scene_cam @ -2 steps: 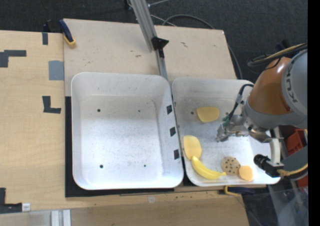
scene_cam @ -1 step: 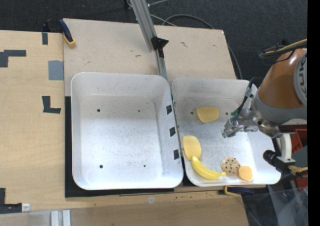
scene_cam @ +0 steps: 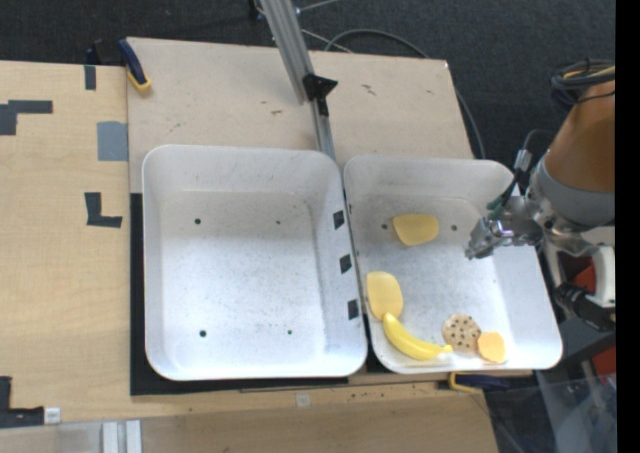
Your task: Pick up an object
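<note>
- The end effector (scene_cam: 482,243) hangs over the right bin's (scene_cam: 520,336) right side; whether it is apart or together, I cannot tell.
- Left of it — a yellow piece (scene_cam: 415,229).
- Nearer: another yellow piece (scene_cam: 384,293), banana (scene_cam: 412,340), cookie (scene_cam: 461,331), orange piece (scene_cam: 491,346).

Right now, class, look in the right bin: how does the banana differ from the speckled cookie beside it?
The banana is long and curved; the cookie is round. The banana is plain yellow; the cookie is tan with dark specks. The banana is the larger of the two and stretches toward the bin's front rim, its tip reaching the cookie. Both lie flat in the same bin, near its front.
</note>
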Action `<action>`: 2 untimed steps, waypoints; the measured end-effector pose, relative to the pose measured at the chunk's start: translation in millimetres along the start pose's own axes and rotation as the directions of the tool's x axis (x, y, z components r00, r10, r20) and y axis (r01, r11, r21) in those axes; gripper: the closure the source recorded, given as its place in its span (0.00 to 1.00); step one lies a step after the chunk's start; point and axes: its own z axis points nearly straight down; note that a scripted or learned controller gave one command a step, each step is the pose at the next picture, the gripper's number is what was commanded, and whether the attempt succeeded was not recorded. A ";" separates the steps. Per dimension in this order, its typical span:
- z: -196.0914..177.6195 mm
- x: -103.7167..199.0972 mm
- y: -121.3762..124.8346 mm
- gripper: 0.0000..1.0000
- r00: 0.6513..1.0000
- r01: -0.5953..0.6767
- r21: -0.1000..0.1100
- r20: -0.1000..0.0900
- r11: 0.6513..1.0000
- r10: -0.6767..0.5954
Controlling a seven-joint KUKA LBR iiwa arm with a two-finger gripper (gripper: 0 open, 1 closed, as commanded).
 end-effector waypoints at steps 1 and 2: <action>-57.0 -2.6 -7.8 1.00 1.000 0.000 -0.001 0.000 1.000 0.000; -39.2 45.9 3.0 1.00 1.000 0.004 0.007 -0.003 1.000 -0.004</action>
